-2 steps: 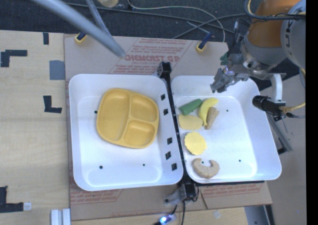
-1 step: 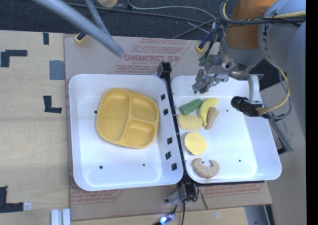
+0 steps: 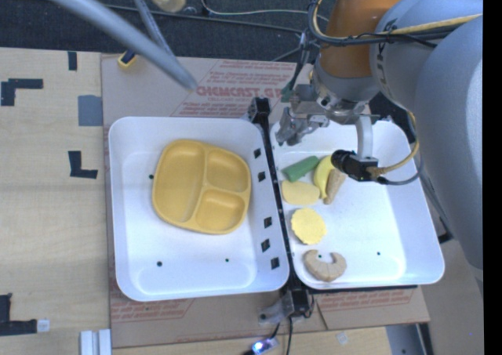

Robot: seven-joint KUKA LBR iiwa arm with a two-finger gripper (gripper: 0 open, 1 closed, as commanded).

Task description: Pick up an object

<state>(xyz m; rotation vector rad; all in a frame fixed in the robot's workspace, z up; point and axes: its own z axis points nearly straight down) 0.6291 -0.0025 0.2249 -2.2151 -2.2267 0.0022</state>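
Over the right bin [image 3: 392,263] the arm [image 3: 369,16] reaches in from the right, and its gripper [image 3: 292,128] hangs near the bin's upper left corner, close to the divider between the two bins. Whether the claw is released or clenched I cannot tell, since the wrist hides it from above. Nothing can be seen held in it. Just below it lies a cluster of small things on the bin floor: a green piece [image 3: 300,167], a pale yellow piece [image 3: 300,193] touching it, a yellow banana-like piece [image 3: 322,175] and a tan piece [image 3: 335,184] beside that. Lower down sit a round yellow disc [image 3: 308,226] and a brown curved pretzel shape [image 3: 325,265], each apart from the cluster. A yellow divided plate [image 3: 201,186] rests in the left bin [image 3: 129,212]. By my judgement the pick is not yet done: every object lies on the bin floor, and the descent, grip and lift are all left, with the green piece the nearest candidate
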